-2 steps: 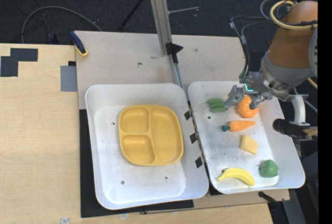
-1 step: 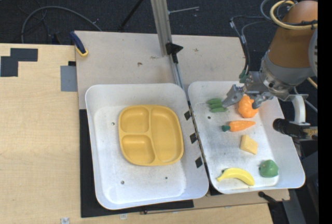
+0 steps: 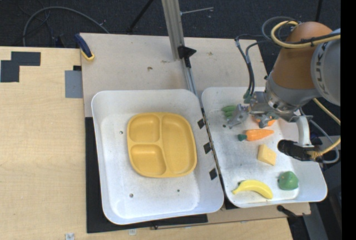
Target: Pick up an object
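You'll see the grey two-finger gripper (image 3: 243, 115) low over the right shallow white bin (image 3: 239, 178), beside a small green toy (image 3: 229, 110); whether it is gripping anything, you can't tell. Nearby lie an orange plastic carrot (image 3: 259, 135), a yellow wedge (image 3: 267, 155), a yellow banana (image 3: 253, 188) and a green round fruit (image 3: 287, 180). The left white bin (image 3: 111, 189) holds a yellow divided plate (image 3: 162, 144).

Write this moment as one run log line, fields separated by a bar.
arm: over right bin | gripper: near carrot, fingers unclear | held: nothing seen | right bin: carrot, cheese, banana, green fruit | left bin: yellow tray
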Available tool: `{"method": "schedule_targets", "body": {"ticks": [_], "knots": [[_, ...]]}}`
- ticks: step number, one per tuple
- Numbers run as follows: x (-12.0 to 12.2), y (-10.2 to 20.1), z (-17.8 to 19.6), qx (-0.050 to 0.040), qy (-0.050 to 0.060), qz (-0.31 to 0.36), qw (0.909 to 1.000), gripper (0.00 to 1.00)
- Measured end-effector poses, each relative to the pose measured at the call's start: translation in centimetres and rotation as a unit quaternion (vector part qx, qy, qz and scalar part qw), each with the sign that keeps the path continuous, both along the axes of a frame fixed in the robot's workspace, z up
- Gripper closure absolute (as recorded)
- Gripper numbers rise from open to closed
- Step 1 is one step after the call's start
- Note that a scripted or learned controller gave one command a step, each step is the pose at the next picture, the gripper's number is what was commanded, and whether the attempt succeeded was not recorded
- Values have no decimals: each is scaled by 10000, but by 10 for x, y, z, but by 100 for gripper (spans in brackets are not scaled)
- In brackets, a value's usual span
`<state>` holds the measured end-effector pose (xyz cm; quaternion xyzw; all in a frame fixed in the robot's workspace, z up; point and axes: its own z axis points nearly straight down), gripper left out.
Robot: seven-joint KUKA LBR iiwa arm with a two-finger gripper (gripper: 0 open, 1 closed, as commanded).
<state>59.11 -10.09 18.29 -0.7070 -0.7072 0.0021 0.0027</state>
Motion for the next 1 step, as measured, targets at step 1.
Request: {"method": "schedule_targets", "body": {"ticks": [1], "knots": [[-11, 2, -56, 2, 4, -3, 10000, 0]]}}
